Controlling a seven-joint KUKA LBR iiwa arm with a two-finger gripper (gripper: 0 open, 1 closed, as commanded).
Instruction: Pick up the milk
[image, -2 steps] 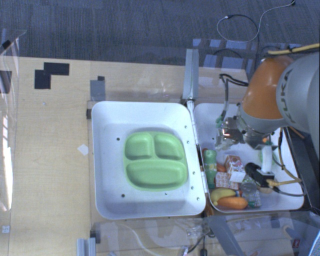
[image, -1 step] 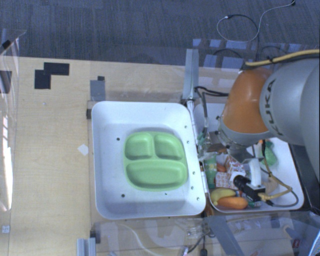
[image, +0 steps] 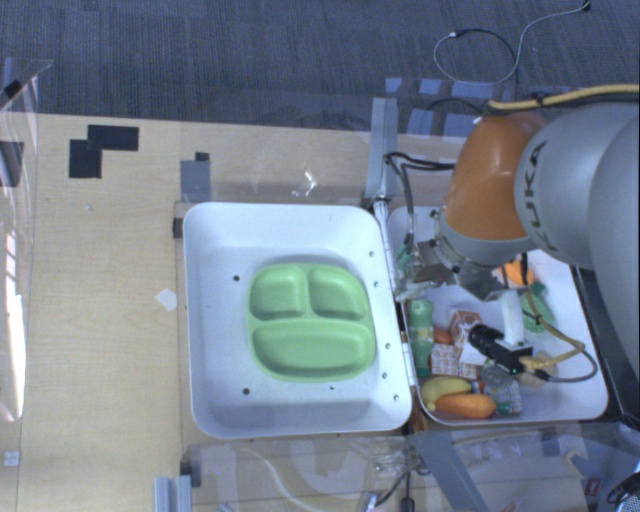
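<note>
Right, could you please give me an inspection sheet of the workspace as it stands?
Surface: bench bears the left bin and right bin, side by side.
Job's things: red-and-white carton, likely the milk, lies in the right bin beside the bottle.
Clutter: green plate in the left bin; bottle, yellow fruit and orange fruit along the right bin's left side.
Grippers: tool low over the right bin's far left part.
Cables: yellow cable along the arm; black cable looped on the floor.
Surroundings: grey floor; black tape marks on the bench.
</note>
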